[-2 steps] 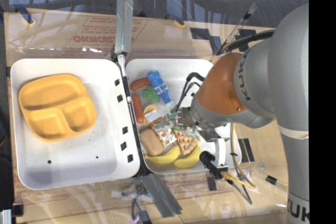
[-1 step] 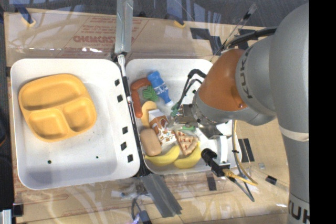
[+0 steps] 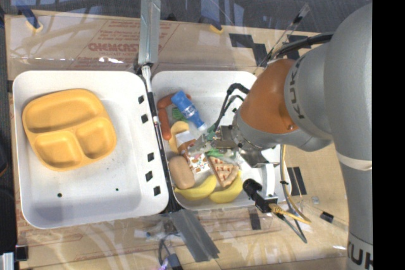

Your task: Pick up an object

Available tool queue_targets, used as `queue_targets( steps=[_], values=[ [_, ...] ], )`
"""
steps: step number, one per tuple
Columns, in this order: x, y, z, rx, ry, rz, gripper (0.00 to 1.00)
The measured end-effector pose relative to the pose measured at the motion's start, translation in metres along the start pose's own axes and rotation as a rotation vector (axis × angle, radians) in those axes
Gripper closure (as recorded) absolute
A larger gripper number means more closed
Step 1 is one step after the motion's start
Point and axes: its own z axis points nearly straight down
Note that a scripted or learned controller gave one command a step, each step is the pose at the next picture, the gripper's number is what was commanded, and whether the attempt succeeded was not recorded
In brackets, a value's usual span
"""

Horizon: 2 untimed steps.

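Observation:
The right bin (image 3: 209, 82) holds a pile of toy food along its left side. A blue bottle (image 3: 188, 107) lies beside a red-brown sausage (image 3: 166, 116). Below them are a tan potato-like piece (image 3: 182, 174), a pizza slice (image 3: 223, 171) and two yellow bananas (image 3: 212, 190). My gripper (image 3: 212, 145) is down in the middle of this pile, just above the pizza slice and right of a small printed carton (image 3: 199, 163). The wrist and orange band (image 3: 269, 104) hide the right part of the bin.
The left bin (image 3: 38, 199) holds a yellow divided tray (image 3: 68, 128) in its upper left. A metal divider (image 3: 149, 28) runs between the bins. Cables (image 3: 288, 208) trail at the right bin's lower right corner.

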Motion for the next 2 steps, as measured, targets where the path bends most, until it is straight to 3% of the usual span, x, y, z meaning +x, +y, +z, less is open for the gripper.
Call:
queue_targets(
  steps=[1, 2],
  values=[
    [-0.066, -0.017, -0.092, 0.032, 0.001, 0.023, 0.0],
    [-0.03, -0.004, 0.011, 0.012, 0.0, 0.158, 0.0]
  ],
)
